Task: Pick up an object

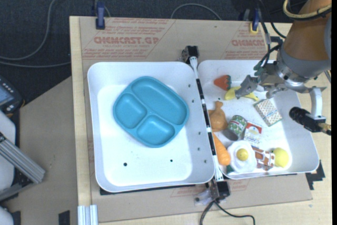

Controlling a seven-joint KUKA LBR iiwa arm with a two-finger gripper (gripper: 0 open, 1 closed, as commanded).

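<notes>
Two white bins sit side by side on the bench point(79, 113): the left bin point(100, 129) holds one blue divided plate point(150, 111), and the right bin point(303, 153) holds about ten small items, among them one strawberry point(222, 81), one banana point(239, 94), one patterned packet point(267, 111), one tin can point(236, 126), one carrot point(222, 152), one brown pear-shaped piece point(217, 117), one fried egg point(241, 157) and one lemon point(281, 157). The end effector point(259, 87) stands over the far part of the right bin, just beside the banana and near the patterned packet. Its grey fingers point(245, 88) appear spread apart with nothing seen clamped between them, though contact with the banana cannot be judged.
</notes>
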